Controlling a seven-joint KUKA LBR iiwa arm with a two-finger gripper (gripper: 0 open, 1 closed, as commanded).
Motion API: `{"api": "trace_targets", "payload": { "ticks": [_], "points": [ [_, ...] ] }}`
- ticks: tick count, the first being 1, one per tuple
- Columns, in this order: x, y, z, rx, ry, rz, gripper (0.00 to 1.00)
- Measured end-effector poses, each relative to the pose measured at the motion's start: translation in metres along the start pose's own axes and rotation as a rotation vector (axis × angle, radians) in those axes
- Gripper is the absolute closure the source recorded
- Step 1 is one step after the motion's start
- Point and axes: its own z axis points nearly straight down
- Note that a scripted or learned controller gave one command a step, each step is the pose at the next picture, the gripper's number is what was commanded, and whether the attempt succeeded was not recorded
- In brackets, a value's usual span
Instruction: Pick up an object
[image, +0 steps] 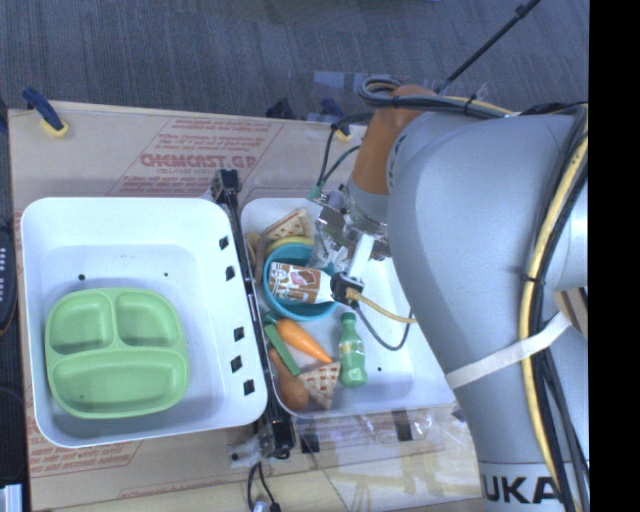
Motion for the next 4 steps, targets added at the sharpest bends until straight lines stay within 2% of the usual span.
{"api": "trace_targets", "payload": {
  "ticks": [1,2,3,4],
  "points": [
    [-0.038,-0.088,-0.001,-0.113,0.086,0.284,0.0],
    [-0.019,-0.088,0.009,-0.051,0.07,0.547,0.0],
    [0.001,-0.045,0.008,-0.012,0.05,0.744,0.0],
    [-0.075,-0.123,0.016,-0.039,0.072,0.74,0.0]
  ]
}}
